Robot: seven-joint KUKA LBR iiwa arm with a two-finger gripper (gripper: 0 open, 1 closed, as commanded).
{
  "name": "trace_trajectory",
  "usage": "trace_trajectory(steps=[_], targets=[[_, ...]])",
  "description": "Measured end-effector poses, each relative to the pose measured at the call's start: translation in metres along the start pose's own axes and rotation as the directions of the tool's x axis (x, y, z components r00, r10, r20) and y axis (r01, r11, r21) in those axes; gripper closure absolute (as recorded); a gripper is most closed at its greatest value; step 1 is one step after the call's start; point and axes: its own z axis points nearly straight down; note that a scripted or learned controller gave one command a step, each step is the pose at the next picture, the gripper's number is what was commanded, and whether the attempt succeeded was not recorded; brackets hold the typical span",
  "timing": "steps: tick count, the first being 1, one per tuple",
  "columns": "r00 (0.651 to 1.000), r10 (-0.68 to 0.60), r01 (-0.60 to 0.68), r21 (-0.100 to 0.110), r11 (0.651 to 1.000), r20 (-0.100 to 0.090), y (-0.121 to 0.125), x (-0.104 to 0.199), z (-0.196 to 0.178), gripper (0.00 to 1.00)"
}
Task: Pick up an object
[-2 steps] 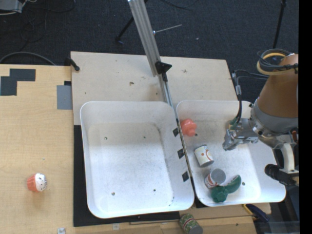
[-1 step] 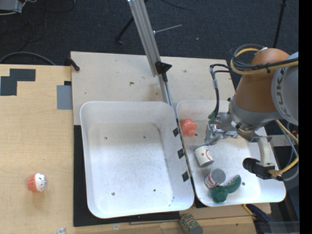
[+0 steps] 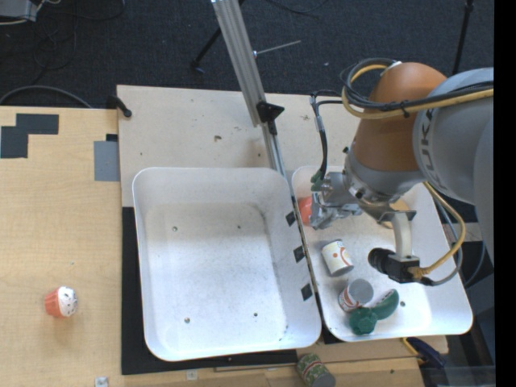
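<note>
step: approach; gripper (image 3: 325, 208) low in right bin (image 3: 439, 309), just beside orange object (image 3: 305, 208) at bin's left wall | grip: cannot tell | next: probably centre over orange object; then clamp, lift

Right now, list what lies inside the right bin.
A white cup, a grey-topped cup, a green toy, and an orange thing beside the claw. The arm covers the far part of the bin.
</note>
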Motion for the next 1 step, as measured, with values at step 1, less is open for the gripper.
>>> trace_trajectory(steps=[1], targets=[[1.000,0.000,0.000,0.002,1.000,-0.001,0.0203,0.0502,0.0096,1.00]])
